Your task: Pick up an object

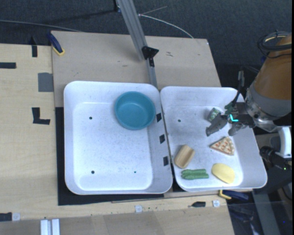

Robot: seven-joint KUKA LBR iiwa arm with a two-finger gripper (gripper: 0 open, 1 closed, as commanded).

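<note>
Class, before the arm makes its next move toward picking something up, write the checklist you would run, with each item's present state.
1. Gripper over the right bin: ok.
2. Jaws around an object: not ok, nothing seen between them.
3. Pizza slice toy just below the gripper, lying free: ok.
4. Bread roll, green bean pod and yellow lemon-like piece spaced apart: ok.
5. Small object by the gripper identifiable: cannot tell.
6. Blue bowl sits in the left bin, out of the way: ok.

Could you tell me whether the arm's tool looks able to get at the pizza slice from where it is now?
Probably yes: the tool hovers in the right bin just above the pizza slice, with nothing between them.
</note>
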